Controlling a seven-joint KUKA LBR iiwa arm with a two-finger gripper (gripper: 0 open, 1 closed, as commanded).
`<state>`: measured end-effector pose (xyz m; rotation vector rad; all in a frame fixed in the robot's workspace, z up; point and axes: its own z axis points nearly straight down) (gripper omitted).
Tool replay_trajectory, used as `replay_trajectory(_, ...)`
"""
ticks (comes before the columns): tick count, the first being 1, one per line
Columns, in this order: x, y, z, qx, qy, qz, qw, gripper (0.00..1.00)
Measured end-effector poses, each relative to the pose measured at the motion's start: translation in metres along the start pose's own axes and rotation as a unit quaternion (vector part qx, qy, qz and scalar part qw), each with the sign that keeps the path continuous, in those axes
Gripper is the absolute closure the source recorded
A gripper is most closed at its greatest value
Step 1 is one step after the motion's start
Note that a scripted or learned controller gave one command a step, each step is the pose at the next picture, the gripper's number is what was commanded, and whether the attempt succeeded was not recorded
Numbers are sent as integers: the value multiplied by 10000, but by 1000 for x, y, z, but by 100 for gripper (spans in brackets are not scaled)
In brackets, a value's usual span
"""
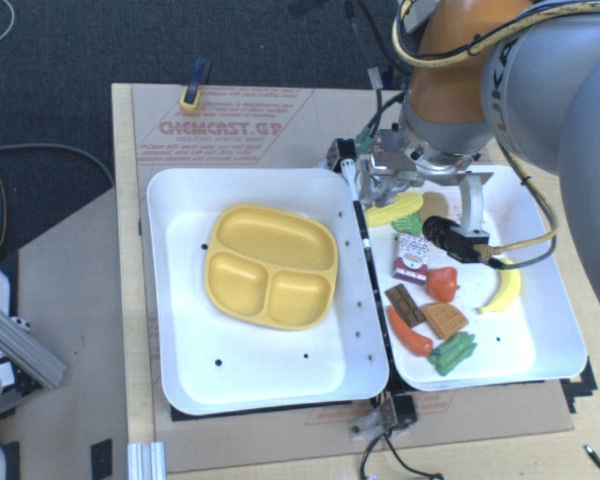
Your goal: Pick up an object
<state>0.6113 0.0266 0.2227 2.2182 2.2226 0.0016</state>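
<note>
Gripper hangs low at the right bin's upper-left corner, right over the yellow corn, finger spread impossible to tell, so this looks like the approach, needing a final descent and squeeze.

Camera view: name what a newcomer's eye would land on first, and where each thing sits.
The yellow divided plate stands out first, lying alone in the left bin. Next comes the arm's orange band at upper right, above the right bin. Below it a cluster of small toy foods crowds that bin, among them a corn cob, a banana and a tomato.
</note>
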Motion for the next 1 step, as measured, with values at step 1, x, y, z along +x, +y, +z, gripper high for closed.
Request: replay_trajectory(1, -4, -9, -11, 6, 4, 13, 10000, 100)
